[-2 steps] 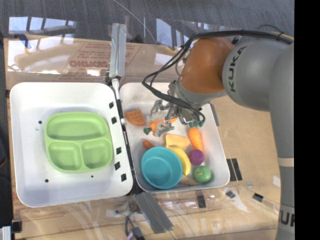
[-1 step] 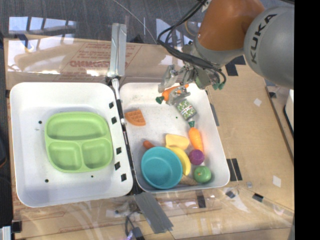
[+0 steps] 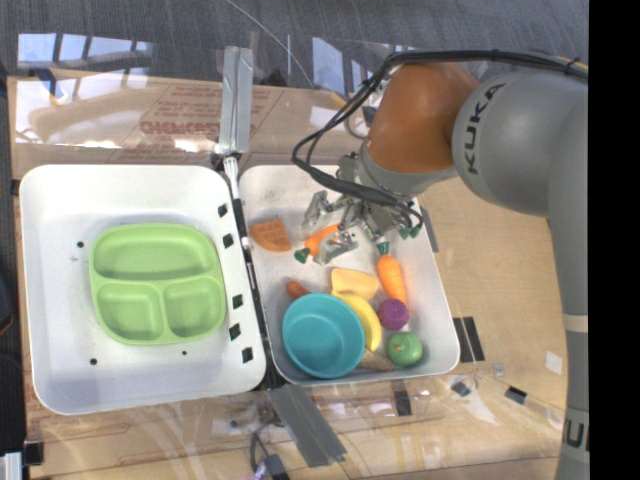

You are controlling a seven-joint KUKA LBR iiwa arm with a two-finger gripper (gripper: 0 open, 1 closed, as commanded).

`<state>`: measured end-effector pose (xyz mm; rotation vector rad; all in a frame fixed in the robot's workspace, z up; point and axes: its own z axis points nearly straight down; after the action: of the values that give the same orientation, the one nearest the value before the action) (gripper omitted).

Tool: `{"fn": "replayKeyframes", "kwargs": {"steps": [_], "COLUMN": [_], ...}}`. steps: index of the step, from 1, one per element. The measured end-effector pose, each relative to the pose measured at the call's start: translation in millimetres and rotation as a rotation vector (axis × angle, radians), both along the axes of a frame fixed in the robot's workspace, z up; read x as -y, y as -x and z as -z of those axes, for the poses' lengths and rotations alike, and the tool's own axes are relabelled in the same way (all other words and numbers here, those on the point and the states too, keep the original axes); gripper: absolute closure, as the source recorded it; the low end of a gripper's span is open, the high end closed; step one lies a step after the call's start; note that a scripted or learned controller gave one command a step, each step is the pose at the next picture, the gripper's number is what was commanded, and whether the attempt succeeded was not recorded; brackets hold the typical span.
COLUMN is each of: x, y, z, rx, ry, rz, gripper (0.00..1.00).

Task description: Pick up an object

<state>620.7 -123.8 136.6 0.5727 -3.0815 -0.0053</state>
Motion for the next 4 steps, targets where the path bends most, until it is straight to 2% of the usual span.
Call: {"fn": "replayKeyframes", "kwargs": {"steps": [1, 2, 3, 4], "x": [-39, -30, -108, -101], "y": [-36, -36, -36, -36], "z": [-84, -155, -133, -129], "rx": [0.016, 0.015, 0.007, 0.007], "ry": [0.003, 0.004, 0.002, 0.002], "rz": [0.078, 0.201, 0.236, 0.007], "gripper": [1.0, 1.0, 1.0, 1.0]}}
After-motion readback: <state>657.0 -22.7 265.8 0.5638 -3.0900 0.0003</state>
